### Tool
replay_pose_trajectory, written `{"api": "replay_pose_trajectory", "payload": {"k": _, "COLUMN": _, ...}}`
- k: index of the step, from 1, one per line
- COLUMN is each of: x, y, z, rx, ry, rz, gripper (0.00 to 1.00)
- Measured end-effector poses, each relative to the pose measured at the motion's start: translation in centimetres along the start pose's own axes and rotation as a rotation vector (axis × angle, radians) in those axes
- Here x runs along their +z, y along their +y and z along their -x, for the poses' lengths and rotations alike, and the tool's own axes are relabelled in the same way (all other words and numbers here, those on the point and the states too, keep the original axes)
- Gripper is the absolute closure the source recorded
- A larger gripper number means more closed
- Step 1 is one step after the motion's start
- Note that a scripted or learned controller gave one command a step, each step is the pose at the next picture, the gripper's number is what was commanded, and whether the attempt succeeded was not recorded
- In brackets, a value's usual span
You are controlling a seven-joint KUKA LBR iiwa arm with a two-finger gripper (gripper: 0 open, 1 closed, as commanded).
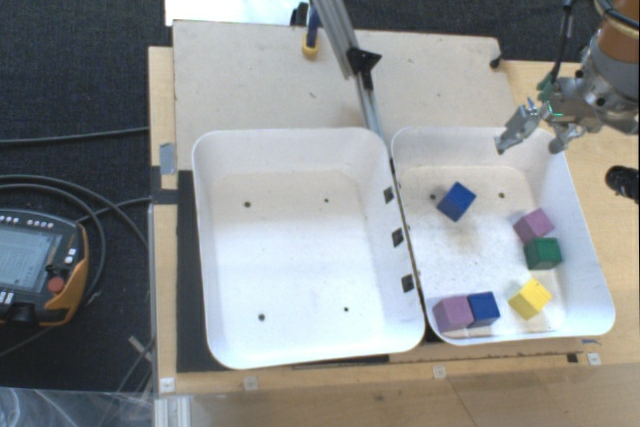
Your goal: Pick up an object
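Note:
My gripper hangs over the far right edge of the right bin, its two fingers spread apart with nothing between them. In that bin lie several small blocks. A blue cube sits near the middle, below and left of the gripper. A pink block and a green block rest by the right wall. A yellow block, a second blue block and a purple block line the front wall.
The left bin stands beside the right one, sharing a middle wall with black clips. A slanted metal pole crosses the bench behind the bins. A teach pendant lies on the floor at the left.

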State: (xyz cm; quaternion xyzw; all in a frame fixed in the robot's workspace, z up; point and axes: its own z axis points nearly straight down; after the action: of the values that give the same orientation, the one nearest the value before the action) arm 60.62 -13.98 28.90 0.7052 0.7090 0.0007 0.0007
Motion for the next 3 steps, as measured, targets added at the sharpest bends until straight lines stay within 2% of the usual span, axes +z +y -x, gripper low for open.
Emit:
{"api": "replay_pose_trajectory", "payload": {"k": 1, "x": 13.4, "y": 4.9, "z": -4.3, "rx": -0.002, "ry": 0.002, "rz": -0.005, "gripper": 0.00}}
{"api": "replay_pose_trajectory", "payload": {"k": 2, "x": 19.2, "y": 2.1, "z": -3.4, "rx": 0.005, "ry": 0.001, "rz": -0.006, "gripper": 0.00}}
{"api": "replay_pose_trajectory", "payload": {"k": 3, "x": 9.3, "y": 2.4, "z": -6.8, "rx": -0.003, "ry": 0.000, "rz": 0.009, "gripper": 0.00}}
